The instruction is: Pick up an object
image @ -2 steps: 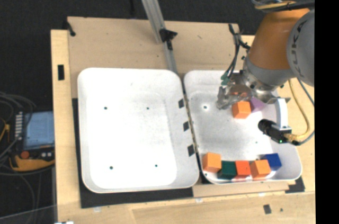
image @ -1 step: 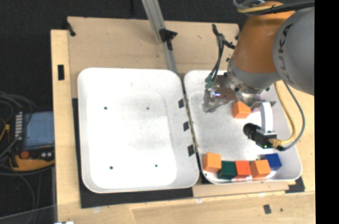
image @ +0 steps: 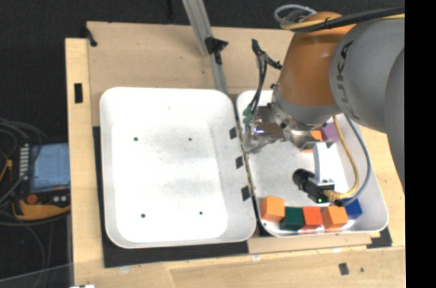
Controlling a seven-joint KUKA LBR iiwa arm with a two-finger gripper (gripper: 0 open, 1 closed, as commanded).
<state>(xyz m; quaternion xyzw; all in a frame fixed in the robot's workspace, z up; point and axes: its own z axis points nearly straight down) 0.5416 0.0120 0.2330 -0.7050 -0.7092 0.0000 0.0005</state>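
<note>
A row of small blocks is seen along the near wall of the right bin [image: 371, 222]. From the left, an orange block [image: 273, 207] comes first, then a green block [image: 294, 218], then an orange pair [image: 313, 216], and a blue block [image: 354, 208] at the end. They are packed close, side touching side, and pushed up near the bin's wall. A purple piece [image: 330, 130] is half hidden under the arm [image: 368, 75] farther up.

The blocks are judged to be light and stiff, with flat sides that should not slip much or break. The first orange block is judged the easiest to take, since its left side and its far side look free. It is best held from above across two flat sides, not at the corners. The ones in the middle would be hard to get around, as no room is left between them.

The arm is reached in from the right and bent down over the far part of the right bin. The pincer [image: 269, 129] is held low near the wall between the two bins, apart from the row of blocks. It cannot be told if the pincer is released or clenched, and nothing is seen to be grasped. The left bin [image: 170, 164] is set beside it on the worktop [image: 136, 55]
</note>
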